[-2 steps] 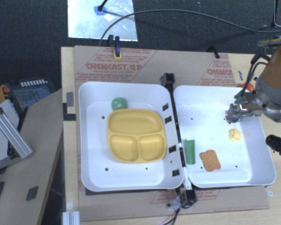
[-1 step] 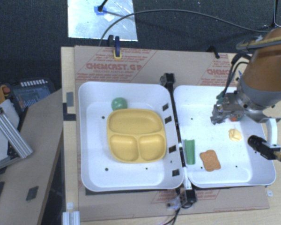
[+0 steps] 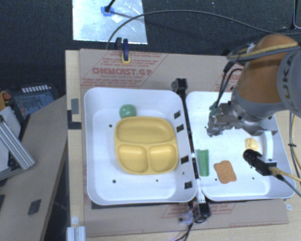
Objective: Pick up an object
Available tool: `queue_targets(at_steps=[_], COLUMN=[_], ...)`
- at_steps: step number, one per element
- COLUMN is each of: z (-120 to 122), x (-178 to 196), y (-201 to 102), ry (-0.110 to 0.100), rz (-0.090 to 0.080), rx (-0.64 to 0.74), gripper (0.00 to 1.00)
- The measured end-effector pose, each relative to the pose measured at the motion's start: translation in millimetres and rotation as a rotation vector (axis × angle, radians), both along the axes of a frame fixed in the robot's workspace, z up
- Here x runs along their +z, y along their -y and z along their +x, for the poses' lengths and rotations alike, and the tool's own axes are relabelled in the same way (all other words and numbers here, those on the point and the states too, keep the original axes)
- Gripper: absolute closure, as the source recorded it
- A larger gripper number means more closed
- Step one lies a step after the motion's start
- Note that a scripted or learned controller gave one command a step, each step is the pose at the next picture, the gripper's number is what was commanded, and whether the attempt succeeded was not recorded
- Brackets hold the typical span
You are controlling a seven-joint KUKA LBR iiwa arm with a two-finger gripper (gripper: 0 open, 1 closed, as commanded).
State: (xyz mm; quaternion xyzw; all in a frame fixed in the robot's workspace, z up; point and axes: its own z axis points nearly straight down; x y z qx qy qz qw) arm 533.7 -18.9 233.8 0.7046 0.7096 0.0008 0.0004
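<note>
**Gripper low over the right bin**

Nearest us, the tan flat piece (image 3: 224, 171) and green stick (image 3: 203, 162) lie on the right bin (image 3: 241, 192); both look light and stiff, so we'd pinch their narrow sides. The gripper (image 3: 214, 126) hovers beyond them. In the left bin (image 3: 98, 149) sits a yellow tray (image 3: 143, 144).

Bright, even overhead light glares off the white bins (image 3: 98, 185), shadows soft, focus slightly soft
</note>
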Motion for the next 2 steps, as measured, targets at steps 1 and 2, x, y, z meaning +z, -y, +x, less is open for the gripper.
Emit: queue_targets(at_steps=[1, 2], z=[-3.4, -0.4], x=[6.0, -2.3], y=[-59.2, -102.2], ry=[0.0, -0.001], rz=[0.001, 0.0], rx=[0.003, 0.001], gripper=[1.0, 1.0])
